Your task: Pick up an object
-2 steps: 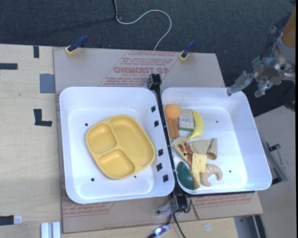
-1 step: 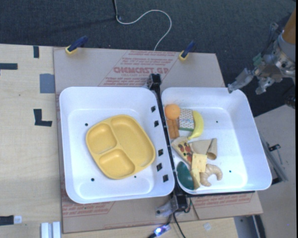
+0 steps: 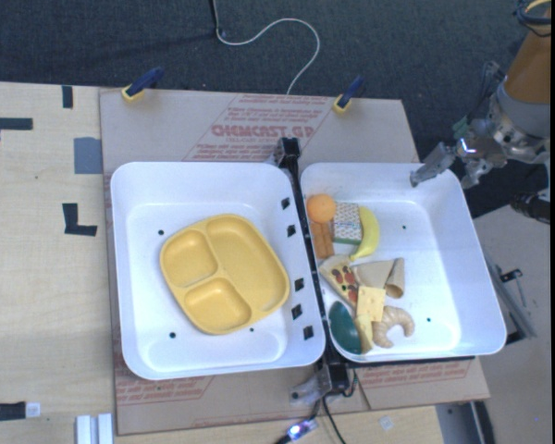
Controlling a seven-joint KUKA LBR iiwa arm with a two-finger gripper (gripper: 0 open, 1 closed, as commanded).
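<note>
Tool point(image 3: 432, 169) sits at the right bin's point(image 3: 444, 248) far right corner, above the rim; can't tell its state, nothing visibly gripped. Toy food pile point(image 3: 359, 276) lies along that bin's left side. Yellow divided plate point(image 3: 224, 272) in left bin point(image 3: 139, 248).

Dark carpet floor point(image 3: 92, 17) lies beyond a wooden bench point(image 3: 37, 276) under cardboard point(image 3: 250, 128).

Robotics lab, clamped cardboard point(image 3: 259, 128), paired white bins point(image 3: 134, 192), trailing cable point(image 3: 259, 33)

Toy foods point(image 3: 359, 271) lie clustered along the right bin's point(image 3: 444, 248) left wall.
</note>
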